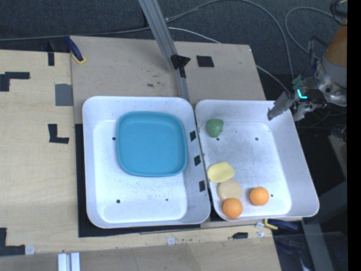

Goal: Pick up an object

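1. Two shallow white bins sit side by side on a wooden bench, seen from above at a slant.
2. The left bin (101, 151) holds a square light blue plate (151, 143) with rounded corners, lying flat near the bin's middle.
3. The right bin (282, 151) holds five small objects, all toward its left and near sides.
4. A green round object (214, 127) lies near the far left corner of the right bin, just beside the wall shared with the left bin.
5. A yellow lump (220, 171) lies further toward the viewer, touching a pale beige piece (229, 189) just below it.
6. Two orange balls sit near the front edge: one (232, 208) touching the beige piece, the other (259, 196) a little to its right, apart from it.
7. The gripper (280, 108) hangs over the right bin's far right corner (well apart from every object), with nothing between its fingers; whether they are spread or closed cannot be told.
8. A grey metal pole (163, 33) crosses the bench behind the bins.
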`<state>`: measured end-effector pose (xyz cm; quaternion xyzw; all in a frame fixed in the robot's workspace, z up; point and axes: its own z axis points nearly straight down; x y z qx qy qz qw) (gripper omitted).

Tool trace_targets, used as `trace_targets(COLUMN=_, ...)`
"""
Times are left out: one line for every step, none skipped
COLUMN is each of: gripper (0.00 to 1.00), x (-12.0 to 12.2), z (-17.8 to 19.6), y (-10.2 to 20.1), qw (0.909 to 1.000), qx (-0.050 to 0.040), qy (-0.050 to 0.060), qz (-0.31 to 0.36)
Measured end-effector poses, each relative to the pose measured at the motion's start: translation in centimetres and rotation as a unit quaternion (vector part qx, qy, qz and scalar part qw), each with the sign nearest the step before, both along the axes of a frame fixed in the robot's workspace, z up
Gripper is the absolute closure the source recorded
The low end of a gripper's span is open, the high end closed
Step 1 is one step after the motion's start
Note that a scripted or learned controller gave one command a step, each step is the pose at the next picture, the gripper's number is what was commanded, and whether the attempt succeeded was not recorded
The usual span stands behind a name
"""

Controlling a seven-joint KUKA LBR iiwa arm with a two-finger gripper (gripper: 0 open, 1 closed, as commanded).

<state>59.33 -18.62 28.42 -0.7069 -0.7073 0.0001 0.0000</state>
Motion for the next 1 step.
trace_targets(gripper=0.0, x=0.0, z=-0.01, y=0.0, qw=1.0, qx=0.0, qy=0.0, qz=0.0)
